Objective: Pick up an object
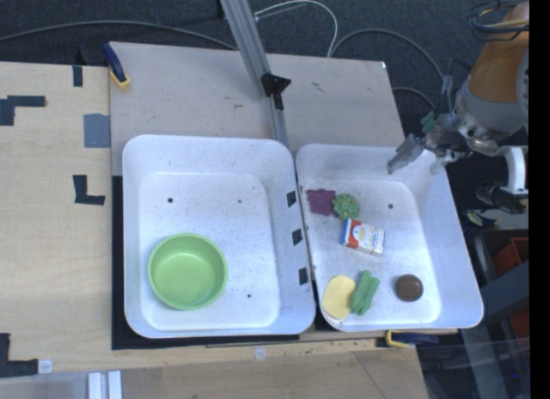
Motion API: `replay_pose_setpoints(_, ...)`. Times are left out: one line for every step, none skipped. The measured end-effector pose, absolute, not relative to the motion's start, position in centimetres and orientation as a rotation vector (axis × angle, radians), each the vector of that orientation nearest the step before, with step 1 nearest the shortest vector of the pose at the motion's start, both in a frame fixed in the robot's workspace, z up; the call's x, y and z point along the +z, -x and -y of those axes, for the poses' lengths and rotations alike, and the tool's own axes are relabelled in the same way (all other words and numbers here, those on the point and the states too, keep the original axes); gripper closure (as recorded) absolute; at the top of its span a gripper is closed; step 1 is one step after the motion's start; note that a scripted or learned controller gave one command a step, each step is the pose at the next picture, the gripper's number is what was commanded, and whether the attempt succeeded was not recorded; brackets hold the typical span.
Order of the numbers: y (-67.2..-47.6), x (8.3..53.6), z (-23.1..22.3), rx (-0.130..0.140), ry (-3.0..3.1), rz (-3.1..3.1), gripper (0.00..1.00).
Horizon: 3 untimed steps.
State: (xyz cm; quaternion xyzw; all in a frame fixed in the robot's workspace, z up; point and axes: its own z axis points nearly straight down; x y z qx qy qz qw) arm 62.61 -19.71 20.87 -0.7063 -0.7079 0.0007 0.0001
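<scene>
Gripper [402, 158]: I read it over the right bin's [455, 251] far rim, closure indiscernible, nothing seen in it; nearest candidates, the purple piece [320, 201] and green floret [346, 206], lie toward its 8 o'clock, apart from it.

Blue-yellow clamp [115, 65] top left, metal pole [249, 32], cables [344, 27] behind bench.

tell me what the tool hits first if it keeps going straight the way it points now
Probably the bare floor of the right bin. The tool points down and to the view's left at the bin's upper corner; the purple item lies further along, though depth is unclear.
</scene>
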Motion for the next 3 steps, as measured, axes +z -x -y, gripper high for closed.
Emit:
replay_pose_setpoints(-62.6,20.9,19.7,0.003,2.219,2.224,0.0)
replay_pose_setpoints(-62.4,16.4,20.0,0.007,2.217,2.22,0.0)
replay_pose_setpoints(-62.1,11.1,21.0,0.007,2.218,2.219,0.0)
